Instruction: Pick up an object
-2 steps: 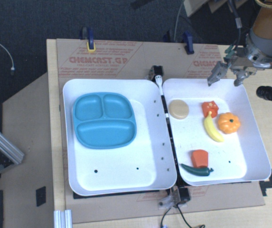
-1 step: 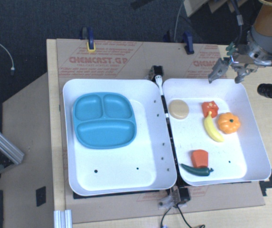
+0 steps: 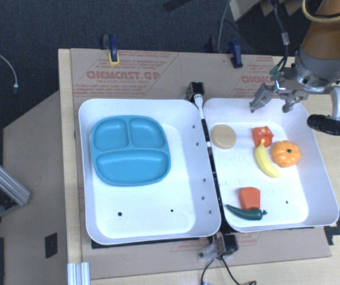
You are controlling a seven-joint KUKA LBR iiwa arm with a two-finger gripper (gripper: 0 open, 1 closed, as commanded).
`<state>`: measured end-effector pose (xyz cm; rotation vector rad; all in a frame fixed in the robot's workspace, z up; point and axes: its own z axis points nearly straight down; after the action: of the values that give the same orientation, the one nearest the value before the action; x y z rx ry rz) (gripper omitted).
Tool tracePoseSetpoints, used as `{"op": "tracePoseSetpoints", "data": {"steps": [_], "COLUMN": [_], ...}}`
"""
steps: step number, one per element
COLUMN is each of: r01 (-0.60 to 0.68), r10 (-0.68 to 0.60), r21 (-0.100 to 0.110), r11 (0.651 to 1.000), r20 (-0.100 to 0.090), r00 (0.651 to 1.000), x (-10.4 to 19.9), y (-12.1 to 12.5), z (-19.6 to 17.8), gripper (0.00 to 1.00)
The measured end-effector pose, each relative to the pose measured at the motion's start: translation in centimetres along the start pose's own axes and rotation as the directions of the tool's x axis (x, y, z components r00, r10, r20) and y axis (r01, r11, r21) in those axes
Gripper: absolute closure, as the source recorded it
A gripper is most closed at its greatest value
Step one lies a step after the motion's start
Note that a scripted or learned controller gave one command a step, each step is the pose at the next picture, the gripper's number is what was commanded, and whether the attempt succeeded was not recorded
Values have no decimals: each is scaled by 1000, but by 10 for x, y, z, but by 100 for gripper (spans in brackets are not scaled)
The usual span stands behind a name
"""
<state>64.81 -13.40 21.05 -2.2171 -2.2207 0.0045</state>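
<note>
End effector (image 3: 276,98) poised above far edge of right bin (image 3: 318,209), fingers spread apart, nothing held. Candidates all in right bin — tan disc (image 3: 223,136), red block (image 3: 262,135), banana (image 3: 266,161), pumpkin (image 3: 286,153), orange cup (image 3: 249,197), green pepper (image 3: 245,212). Blue tray (image 3: 131,150) in left bin (image 3: 152,218).

Step judged as approach. Disc best chosen — well apart from neighbours; descent to be centred, straight down. Banana touches pumpkin, so grasp there riskier.

Upper arm cut off at frame edge; fingertip detail hard to resolve.

Blue divided plate (image 3: 131,151) in left bin (image 3: 89,177).
</note>
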Motion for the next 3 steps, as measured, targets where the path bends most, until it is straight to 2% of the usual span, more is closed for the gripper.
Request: {"op": "tracePoseSetpoints", "data": {"steps": [1,2,3], "r01": [-2,-1,-1], "r10": [2,1,1], "r21": [2,-10,-20], "r11": [1000,1000,1000], "r20": [-1,5,9], "r00": [1000,1000,1000], "x": [-4,1,-1], "y": [-2,-7,-5], "z": [63,116,100], "gripper": [0,0,100]}}
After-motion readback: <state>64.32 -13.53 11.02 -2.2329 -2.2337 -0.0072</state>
